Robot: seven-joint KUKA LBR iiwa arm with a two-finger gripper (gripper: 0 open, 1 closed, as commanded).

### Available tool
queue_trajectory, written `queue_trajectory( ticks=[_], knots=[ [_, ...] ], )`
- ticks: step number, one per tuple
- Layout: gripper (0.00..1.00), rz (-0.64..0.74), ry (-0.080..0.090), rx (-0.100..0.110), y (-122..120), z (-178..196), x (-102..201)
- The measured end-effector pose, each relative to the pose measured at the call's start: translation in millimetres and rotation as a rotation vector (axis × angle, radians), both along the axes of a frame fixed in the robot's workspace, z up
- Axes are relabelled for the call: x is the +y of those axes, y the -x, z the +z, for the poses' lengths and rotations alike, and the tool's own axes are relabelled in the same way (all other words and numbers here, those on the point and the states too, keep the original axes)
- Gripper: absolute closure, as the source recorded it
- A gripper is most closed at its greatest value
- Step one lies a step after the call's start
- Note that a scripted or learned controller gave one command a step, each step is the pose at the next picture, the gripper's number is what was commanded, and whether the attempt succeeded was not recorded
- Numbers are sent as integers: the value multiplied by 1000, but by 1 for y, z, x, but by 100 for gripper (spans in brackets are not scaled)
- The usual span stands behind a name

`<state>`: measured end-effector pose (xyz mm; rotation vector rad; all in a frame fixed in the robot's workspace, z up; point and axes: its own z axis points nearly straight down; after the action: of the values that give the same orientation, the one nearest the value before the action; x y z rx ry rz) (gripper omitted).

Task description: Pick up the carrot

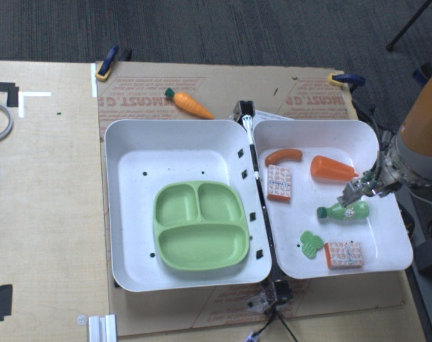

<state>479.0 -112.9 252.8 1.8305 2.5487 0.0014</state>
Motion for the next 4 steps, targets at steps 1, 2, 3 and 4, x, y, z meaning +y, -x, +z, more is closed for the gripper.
queue_trajectory(
  ticks=[1, 2, 3, 4],
  knots=[
    [100, -260, -1, 3, -101, -150, -12],
    [0, -260, -1, 3, -101, -150, -12],
    [0, -162, 0, 2, -162, -44, -16],
    [0, -114, -1, 3, -180, -104, -14]
  ],
)
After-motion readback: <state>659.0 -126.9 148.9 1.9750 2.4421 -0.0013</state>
